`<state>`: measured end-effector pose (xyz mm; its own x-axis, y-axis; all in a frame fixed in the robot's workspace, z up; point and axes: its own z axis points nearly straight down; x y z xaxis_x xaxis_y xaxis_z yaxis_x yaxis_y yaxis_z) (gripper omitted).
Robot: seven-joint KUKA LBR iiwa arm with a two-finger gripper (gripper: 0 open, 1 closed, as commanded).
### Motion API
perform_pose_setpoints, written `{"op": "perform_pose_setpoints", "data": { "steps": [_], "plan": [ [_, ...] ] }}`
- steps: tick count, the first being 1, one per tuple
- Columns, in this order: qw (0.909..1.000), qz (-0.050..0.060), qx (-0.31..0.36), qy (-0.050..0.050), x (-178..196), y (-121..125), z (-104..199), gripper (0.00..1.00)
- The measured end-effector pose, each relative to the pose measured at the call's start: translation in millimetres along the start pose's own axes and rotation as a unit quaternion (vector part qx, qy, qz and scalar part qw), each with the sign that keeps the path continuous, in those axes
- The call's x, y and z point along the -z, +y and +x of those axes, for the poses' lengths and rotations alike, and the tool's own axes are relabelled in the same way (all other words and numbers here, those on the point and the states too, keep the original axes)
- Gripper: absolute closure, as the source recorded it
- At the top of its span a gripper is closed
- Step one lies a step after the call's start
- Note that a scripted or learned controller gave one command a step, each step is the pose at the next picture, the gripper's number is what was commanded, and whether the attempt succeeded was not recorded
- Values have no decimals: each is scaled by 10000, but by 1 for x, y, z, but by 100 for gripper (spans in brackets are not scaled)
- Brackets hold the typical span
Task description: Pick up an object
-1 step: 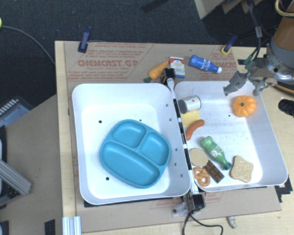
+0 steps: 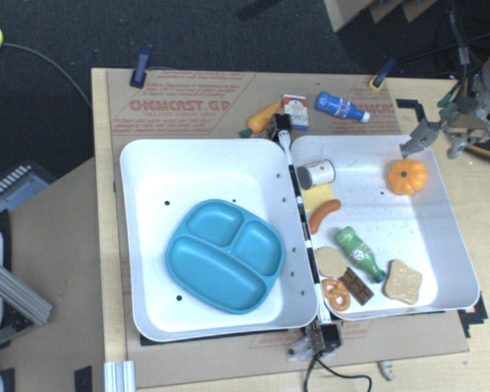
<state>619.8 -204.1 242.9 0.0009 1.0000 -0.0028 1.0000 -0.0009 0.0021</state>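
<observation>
Nothing is lifted yet. The pincer (image 2: 419, 140) hangs over the right bin's (image 2: 441, 243) far edge, just beside the toy pumpkin (image 2: 407, 177); whether it is spread I cannot tell. A green bottle (image 2: 359, 254), sausage (image 2: 324, 212), pretzel (image 2: 336, 294) and cracker (image 2: 403, 282) crowd the near corner. The left bin (image 2: 147, 219) holds a blue divided plate (image 2: 224, 255).

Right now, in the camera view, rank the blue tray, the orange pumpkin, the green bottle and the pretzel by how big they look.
1. blue tray, by far the largest
2. green bottle and orange pumpkin: too alike to rank, one long, one round
3. pretzel, smallest
</observation>
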Motion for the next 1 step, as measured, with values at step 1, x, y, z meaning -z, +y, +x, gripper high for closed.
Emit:
{"op": "perform_pose_setpoints", "data": {
  "steps": [1],
  "plan": [
    [10000, 11, 8, 9, -84, 46, -17, 0]
  ]
}}
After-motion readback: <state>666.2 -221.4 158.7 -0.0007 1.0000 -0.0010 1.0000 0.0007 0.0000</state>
